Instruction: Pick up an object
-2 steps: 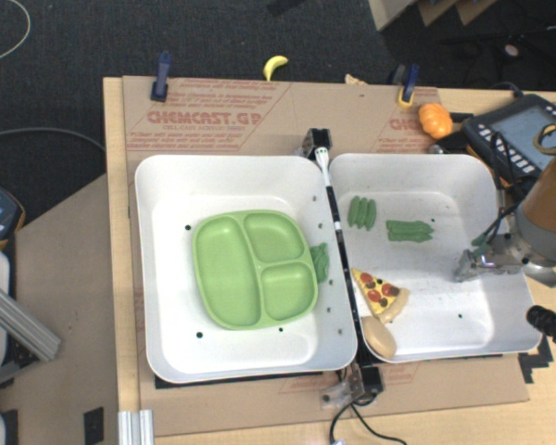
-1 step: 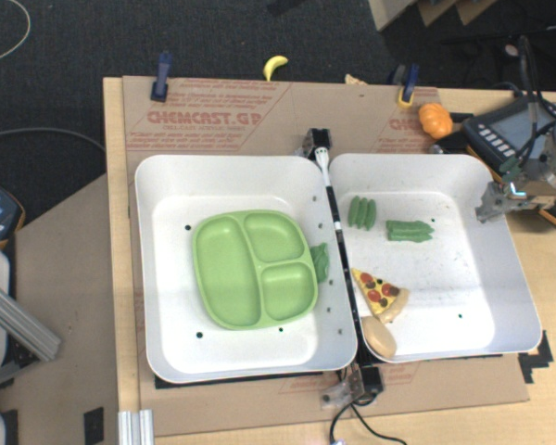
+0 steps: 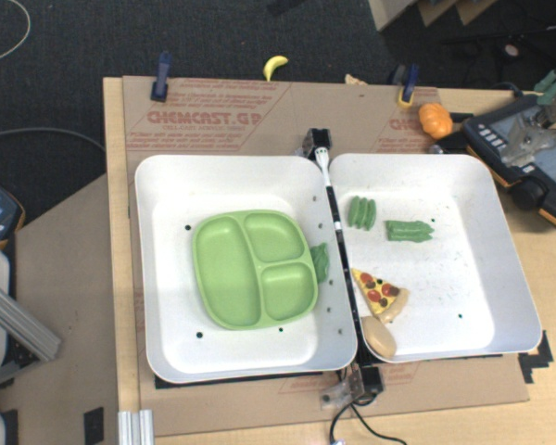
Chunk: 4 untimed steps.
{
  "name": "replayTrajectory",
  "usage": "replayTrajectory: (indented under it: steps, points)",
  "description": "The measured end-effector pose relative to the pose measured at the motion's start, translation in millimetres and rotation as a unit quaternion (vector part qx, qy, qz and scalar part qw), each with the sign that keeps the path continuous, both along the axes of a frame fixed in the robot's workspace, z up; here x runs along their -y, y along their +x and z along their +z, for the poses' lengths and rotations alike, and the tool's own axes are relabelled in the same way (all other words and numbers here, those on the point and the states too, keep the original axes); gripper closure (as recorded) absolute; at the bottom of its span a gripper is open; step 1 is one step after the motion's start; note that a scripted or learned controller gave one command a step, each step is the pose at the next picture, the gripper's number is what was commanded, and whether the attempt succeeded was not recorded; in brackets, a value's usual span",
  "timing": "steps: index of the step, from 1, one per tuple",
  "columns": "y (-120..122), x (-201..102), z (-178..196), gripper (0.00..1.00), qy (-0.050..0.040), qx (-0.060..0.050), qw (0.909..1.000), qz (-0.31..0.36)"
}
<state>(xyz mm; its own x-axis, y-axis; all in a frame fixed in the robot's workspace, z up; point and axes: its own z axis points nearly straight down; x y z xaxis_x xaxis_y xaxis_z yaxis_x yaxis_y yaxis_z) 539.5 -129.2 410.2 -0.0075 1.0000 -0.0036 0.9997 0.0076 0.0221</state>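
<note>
Nothing is lifted yet, so the whole pick appears still ahead. In the right bin lie a pizza slice toy, a tan piece at the front edge, and two green pieces. The left bin holds a green divided plate.

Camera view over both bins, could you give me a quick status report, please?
Pizza slice, two green pieces loose in right bin. Green divided plate in left bin. Nothing covering them.
</note>
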Motion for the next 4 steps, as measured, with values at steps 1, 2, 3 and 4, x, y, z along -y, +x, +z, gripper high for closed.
replayTrajectory:
  steps: [1, 2, 3, 4]
  points:
    - [-64.2, 3.6, -113.1, 1.00, 0.0037, -0.018, 0.9998, -0.005]
    - [-58.9, -162.8, -23.6, 1.00, 0.0048, -0.006, 1.0000, 0.006]
    - [-61.8, -178.8, -125.3, 1.00, 0.0016, -0.017, 0.9999, -0.003]
    - [-59.2, -218.7, -34.7, 1.00, 0.0034, -0.006, 1.0000, -0.001]
